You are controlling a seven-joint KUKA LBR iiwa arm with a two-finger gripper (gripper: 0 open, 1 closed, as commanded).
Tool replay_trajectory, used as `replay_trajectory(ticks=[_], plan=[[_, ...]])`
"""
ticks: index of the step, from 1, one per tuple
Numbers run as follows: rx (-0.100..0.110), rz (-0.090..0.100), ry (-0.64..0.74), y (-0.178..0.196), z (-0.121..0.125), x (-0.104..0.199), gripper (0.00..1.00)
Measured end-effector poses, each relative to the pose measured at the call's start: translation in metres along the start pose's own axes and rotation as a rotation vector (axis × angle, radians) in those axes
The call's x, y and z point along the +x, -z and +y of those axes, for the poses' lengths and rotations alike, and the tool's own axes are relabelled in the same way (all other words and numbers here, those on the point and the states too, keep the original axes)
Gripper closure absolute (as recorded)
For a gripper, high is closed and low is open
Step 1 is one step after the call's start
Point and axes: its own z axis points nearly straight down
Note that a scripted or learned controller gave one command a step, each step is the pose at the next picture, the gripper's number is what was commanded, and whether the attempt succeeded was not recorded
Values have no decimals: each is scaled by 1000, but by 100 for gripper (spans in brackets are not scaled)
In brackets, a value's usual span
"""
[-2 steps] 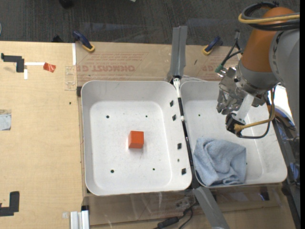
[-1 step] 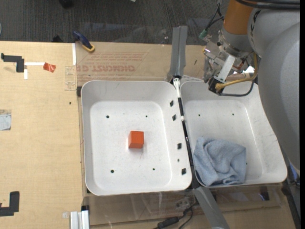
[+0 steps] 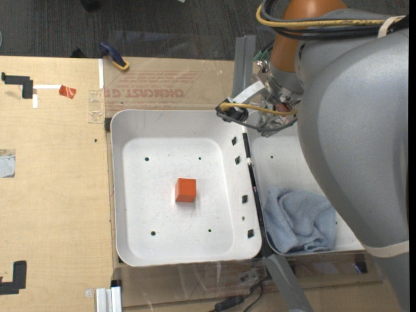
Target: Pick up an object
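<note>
A small orange-red cube (image 3: 186,190) lies near the middle of the left white bin (image 3: 130,239). A crumpled blue-grey cloth (image 3: 302,221) lies in the near part of the right bin (image 3: 286,158). My gripper (image 3: 272,117) hangs over the far left corner of the right bin, close to the divider between the bins. It is well apart from both the cube and the cloth. The grey arm with its orange band (image 3: 296,44) covers most of the right bin.
A wooden bench top (image 3: 52,174) lies left of the bins, with a small red piece (image 3: 67,91) on it. Cardboard (image 3: 162,86) and a blue clamp (image 3: 114,56) lie behind the left bin. A yellow cable (image 3: 250,109) loops by the wrist.
</note>
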Motion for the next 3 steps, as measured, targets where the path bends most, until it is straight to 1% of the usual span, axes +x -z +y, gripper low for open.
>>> replay_trajectory(ticks=[1, 2, 3], plan=[[0, -6, 5, 7, 0, 0, 100], [1, 2, -229, 0, 11, -61, 100], [-2, 3, -256, 228, 39, -90, 100]])
